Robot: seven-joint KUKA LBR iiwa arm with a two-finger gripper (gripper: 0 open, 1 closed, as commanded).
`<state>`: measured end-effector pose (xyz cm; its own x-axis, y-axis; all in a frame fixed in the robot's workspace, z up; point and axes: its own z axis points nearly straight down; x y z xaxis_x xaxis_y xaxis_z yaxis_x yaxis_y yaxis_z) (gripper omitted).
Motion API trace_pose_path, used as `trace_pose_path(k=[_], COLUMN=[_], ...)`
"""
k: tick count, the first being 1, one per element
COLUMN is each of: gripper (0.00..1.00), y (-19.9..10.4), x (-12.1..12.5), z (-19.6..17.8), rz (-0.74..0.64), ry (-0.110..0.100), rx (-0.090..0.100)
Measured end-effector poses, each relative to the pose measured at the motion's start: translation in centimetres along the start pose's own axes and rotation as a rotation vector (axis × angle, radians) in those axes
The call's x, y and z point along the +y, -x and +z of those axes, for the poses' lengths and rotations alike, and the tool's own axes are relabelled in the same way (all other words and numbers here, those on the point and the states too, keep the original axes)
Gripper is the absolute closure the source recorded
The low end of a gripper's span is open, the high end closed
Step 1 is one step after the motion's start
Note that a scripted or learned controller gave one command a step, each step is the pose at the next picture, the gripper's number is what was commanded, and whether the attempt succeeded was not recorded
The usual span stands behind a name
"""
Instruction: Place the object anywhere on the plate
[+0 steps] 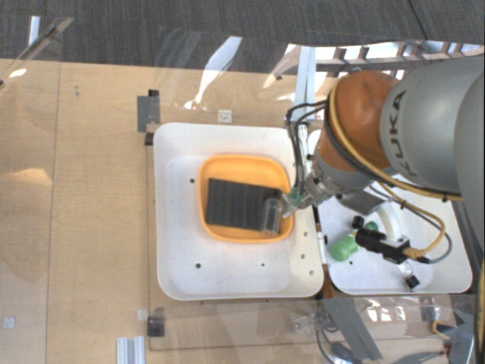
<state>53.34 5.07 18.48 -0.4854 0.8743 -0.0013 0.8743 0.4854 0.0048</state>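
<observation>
An orange plate (244,170) lies in the left white bin (182,264). On the plate lies a flat, dark ribbed rectangular object (233,203), roughly level. My gripper (274,212) hangs over the plate's right side, right at the dark object's right end and overlapping its edge. The grey arm with its orange band reaches in from the right and hides part of the wall between the bins.
A small green object (342,247) lies in the right white bin (439,283) near its left wall. Another bit of green (370,225) shows just beyond it, partly hidden by the arm's cables. Wooden bench surrounds both bins.
</observation>
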Motion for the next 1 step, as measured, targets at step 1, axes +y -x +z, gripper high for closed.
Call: trace_pose_path(k=[1], gripper=[0.0], y=[0.0], x=[0.0], z=[-0.01], rz=[0.0], ry=[0.0], rx=[0.0])
